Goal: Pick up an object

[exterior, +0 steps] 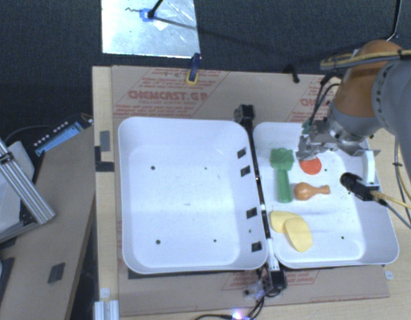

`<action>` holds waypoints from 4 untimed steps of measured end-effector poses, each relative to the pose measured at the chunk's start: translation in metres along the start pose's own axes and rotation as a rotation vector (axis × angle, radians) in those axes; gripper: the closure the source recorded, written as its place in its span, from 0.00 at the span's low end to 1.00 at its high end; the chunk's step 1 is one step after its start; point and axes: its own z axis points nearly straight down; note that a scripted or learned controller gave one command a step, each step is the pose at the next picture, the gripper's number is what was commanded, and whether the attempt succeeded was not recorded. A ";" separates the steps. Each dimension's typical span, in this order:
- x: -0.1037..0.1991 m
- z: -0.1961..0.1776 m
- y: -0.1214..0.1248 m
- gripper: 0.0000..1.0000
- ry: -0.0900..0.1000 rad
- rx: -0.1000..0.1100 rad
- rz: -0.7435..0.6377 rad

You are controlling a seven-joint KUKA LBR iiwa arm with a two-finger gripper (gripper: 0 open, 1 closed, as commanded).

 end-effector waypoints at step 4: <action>0.227 -0.254 0.046 1.00 0.006 -0.011 -0.008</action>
